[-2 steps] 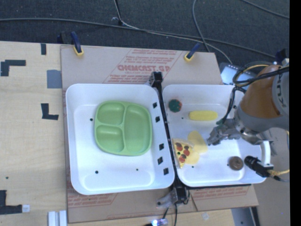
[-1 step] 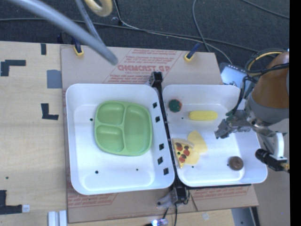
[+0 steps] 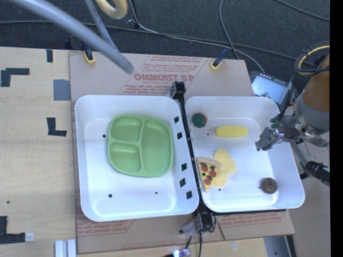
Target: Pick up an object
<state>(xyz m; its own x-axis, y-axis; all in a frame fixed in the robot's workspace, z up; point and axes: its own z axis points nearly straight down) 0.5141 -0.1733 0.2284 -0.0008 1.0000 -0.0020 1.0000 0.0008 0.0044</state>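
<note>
The right bin (image 3: 284, 194) holds a yellow oblong piece (image 3: 231, 131), a small green and red ball (image 3: 199, 120), a pizza slice toy (image 3: 209, 173) lying against a pale yellow piece (image 3: 226, 161), and a brown round piece (image 3: 269, 185). My gripper (image 3: 266, 141) hangs over the bin's right side, to the right of the yellow oblong piece and above the brown one. Nothing shows between its dark fingers.
A green divided plate (image 3: 141, 145) lies in the left bin (image 3: 86, 159). A black divider (image 3: 184, 143) runs between the bins. Cables (image 3: 241, 15) cross the dark floor behind the cardboard base (image 3: 161, 71). A grey pole (image 3: 69, 20) slants across the upper left.
</note>
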